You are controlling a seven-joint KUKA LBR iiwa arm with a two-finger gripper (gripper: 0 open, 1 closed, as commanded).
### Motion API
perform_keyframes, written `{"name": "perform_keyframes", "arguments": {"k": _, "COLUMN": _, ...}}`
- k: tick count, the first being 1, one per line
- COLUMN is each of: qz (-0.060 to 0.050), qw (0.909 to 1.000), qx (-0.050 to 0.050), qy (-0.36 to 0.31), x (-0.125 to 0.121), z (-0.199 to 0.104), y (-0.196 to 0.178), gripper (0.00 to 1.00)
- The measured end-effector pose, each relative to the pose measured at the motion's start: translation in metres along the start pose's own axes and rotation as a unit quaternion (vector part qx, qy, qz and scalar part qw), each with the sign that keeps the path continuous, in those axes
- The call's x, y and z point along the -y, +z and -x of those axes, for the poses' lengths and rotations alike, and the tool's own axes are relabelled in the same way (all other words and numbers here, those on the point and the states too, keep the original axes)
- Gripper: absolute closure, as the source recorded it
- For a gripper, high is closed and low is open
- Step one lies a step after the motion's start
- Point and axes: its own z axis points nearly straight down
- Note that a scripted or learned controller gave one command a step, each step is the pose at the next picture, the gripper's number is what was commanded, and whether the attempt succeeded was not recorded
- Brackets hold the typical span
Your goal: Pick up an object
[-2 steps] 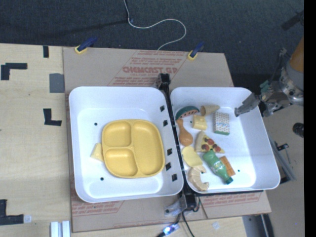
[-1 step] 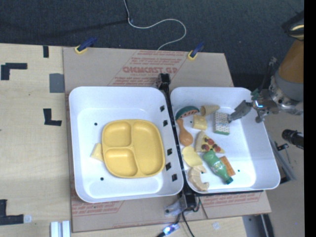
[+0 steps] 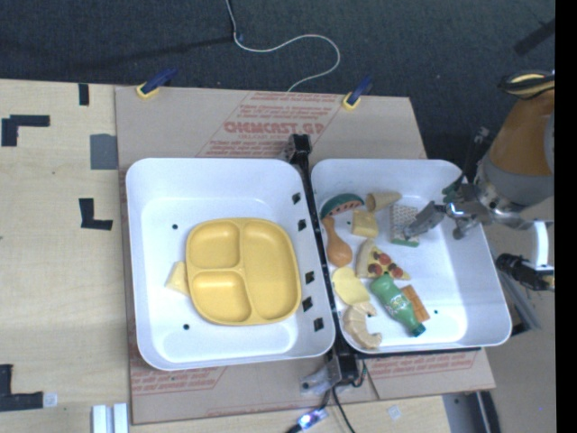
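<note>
While poised over the right bin (image 3: 478, 323), gripper (image 3: 413, 230) low near the upper middle, beside a grey perforated piece (image 3: 403, 214); finger state cannot be told. Nothing seen held. Right bin, left half: green bottle (image 3: 398, 301), pizza slice (image 3: 379, 262), watermelon slice (image 3: 340, 206), croissant (image 3: 363, 327), drumstick (image 3: 337, 243). Left bin (image 3: 149, 269): yellow divided plate (image 3: 243, 271) at centre, pale wedge (image 3: 177, 278) touching its left edge.
</note>
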Motion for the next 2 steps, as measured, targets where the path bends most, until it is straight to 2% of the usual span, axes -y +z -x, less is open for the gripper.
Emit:
{"name": "perform_keyframes", "arguments": {"k": 1, "qz": 0.0, "qw": 1.0, "qx": 0.0, "qy": 0.0, "x": -0.003, "z": 0.003, "y": 0.063, "gripper": 0.0}}
{"name": "perform_keyframes", "arguments": {"k": 2, "qz": 0.002, "qw": 1.0, "qx": 0.001, "qy": -0.001, "x": -0.004, "z": 0.003, "y": 0.074, "gripper": 0.0}}
